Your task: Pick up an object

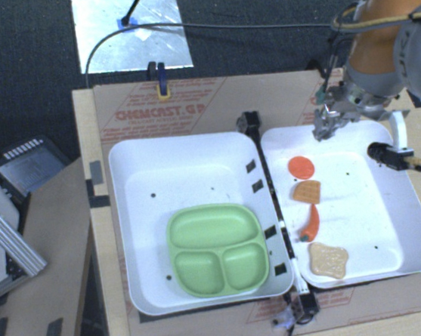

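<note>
Gripper [326,128] above the far edge of the right bin [399,212], finger state cannot be told, nothing seen held, red disc [300,167], cracker [306,192], red pepper [311,223] and toast [328,261] in a line along that bin's left side, green divided plate [216,248] in left bin [143,210].

bench [64,219], two white bins [186,159]
</note>
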Controlling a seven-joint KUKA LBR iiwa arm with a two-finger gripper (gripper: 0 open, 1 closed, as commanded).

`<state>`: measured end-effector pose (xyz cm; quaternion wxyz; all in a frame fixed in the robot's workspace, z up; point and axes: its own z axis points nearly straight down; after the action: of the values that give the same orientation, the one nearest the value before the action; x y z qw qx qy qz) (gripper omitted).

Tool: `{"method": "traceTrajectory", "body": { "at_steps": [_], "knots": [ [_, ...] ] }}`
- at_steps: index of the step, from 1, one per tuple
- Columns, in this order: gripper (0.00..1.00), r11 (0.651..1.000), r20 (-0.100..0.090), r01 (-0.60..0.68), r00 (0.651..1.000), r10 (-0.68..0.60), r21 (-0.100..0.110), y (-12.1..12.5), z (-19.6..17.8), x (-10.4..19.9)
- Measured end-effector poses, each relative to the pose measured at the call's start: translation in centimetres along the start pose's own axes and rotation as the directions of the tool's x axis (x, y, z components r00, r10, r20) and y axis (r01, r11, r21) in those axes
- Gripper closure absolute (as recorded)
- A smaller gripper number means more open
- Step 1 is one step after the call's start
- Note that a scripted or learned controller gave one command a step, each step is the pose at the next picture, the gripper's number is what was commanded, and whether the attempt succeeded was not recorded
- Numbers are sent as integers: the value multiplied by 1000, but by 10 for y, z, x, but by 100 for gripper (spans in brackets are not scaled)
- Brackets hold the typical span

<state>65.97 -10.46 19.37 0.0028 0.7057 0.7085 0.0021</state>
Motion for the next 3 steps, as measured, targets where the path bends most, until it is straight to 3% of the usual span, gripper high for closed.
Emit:
{"method": "traceTrajectory", "body": {
  "at_steps": [1,3],
  "knots": [
    [100,1000,-1,0,1000,0,3,1,-20,0],
    [100,1000,-3,6,1000,-6,7,-23,-26,118]
  ]
}}
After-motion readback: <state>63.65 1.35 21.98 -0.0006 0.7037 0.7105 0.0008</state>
